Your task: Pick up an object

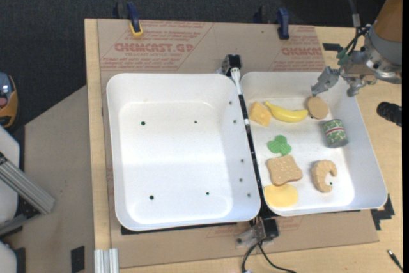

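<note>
Above the far edge of the right bin (367, 156), the arm's gripper (337, 84) hangs with its two grey fingers spread wide apart, one finger (323, 82) pointing down and to the left, the other nearer the wrist. Nothing sits between the fingers, and they touch none of the objects.

Just below the gripper, near the bin's far wall, lies a small tan oval cookie (317, 107), close under the left finger's tip but apart from it. Touching the cookie's left side is a yellow banana (287, 113), and left of that, against the divider between the bins, a yellow cheese wedge (259, 114). A short green and white can (333, 132) lies on its side a little nearer the camera than the cookie, toward the bin's right wall.

Farther from the gripper, in the middle of the bin, sits a green leafy piece (279, 145). Nearer the camera are a slice of brown toast (284, 169), a tan croissant-like pastry (323, 175), and a pale yellow disc (281, 196) at the near edge.

The left bin (128, 96) sits beside it on a cardboard-covered bench (192, 48).
</note>
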Tool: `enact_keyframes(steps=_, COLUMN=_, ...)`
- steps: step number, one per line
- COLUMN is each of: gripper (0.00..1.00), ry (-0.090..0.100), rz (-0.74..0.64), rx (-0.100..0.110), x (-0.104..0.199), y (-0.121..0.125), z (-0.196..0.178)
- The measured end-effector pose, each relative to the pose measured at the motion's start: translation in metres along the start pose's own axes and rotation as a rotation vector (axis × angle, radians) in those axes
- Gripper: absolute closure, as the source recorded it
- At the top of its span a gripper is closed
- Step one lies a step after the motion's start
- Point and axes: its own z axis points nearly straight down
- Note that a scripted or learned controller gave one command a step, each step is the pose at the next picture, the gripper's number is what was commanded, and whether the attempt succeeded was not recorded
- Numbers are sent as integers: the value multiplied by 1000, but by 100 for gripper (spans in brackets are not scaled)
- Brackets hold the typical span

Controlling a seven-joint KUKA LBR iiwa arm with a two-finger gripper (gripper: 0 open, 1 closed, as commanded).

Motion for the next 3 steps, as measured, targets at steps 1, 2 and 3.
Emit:
enact_keyframes(steps=1, gripper=0, ry=3, rz=-2, rx=0, x=-36, y=-30, z=114)
enact_keyframes(steps=2, gripper=0, ry=10, rz=-3, rx=3, x=-36, y=9, z=125)
enact_keyframes(steps=3, gripper=100, ry=1, rz=-4, rx=-3, x=-39, y=9, z=112)
